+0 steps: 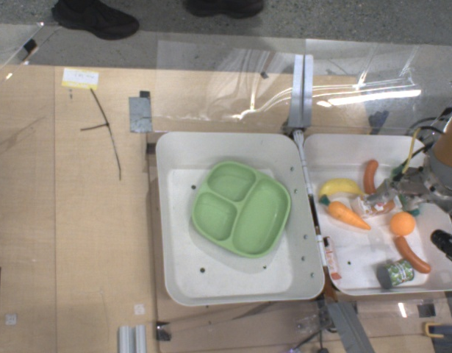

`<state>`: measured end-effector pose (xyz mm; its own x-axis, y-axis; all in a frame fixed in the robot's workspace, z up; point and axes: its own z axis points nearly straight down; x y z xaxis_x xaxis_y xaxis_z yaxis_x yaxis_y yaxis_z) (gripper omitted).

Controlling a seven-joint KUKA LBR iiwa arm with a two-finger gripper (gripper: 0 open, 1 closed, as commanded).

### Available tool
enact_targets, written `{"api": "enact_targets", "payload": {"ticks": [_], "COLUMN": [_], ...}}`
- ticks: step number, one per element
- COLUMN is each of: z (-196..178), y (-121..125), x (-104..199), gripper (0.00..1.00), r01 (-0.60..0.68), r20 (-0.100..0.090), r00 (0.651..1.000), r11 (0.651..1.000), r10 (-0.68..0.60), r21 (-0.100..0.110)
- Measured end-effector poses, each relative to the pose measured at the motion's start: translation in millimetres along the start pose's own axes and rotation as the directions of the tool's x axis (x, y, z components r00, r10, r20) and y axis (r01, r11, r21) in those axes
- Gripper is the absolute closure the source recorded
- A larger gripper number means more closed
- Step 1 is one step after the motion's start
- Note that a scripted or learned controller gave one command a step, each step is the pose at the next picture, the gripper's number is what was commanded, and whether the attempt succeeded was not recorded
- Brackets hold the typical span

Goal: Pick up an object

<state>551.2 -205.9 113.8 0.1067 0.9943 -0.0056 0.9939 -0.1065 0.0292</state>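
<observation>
Task status: You should treat the pick as not yet done. No object can be seen between the fingers, and every item lies on a bin floor.
Remaining work: By the look of it, you still have the close, the grip and the lift to confirm.
Can [396, 273]: One, green, on its side at the near edge of the right bin [358, 282].
Sausages: Two. One [413, 254] lies just beside the can; the other [370, 176] stands farther back.
Orange [403, 223]: One, just beyond the near sausage.
Carrot [348, 215]: One, left of the orange.
Banana [339, 188]: One, just behind the carrot.
Green divided plate [241, 208]: One, alone in the left bin [167, 219].
Hand [399, 186]: Low over the right bin, near the far sausage. You cannot tell from this view whether it is open or closed.
Desk [64, 197]: One, carrying two bins.
</observation>
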Motion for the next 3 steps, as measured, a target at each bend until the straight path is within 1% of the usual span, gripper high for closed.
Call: {"api": "enact_targets", "payload": {"ticks": [1,2,3], "z": [5,6,5], "y": [-18,-14,-26], "x": [8,13,25], "gripper": [0.0,0.0,0.0], "r01": [0.048,0.038,0.032], "r20": [0.006,0.008,0.008], "r00": [0.999,0.999,0.999], "r11": [0.999,0.999,0.999], "r10": [-0.048,-0.038,-0.032], "r21": [-0.017,-0.011,-0.016]}}
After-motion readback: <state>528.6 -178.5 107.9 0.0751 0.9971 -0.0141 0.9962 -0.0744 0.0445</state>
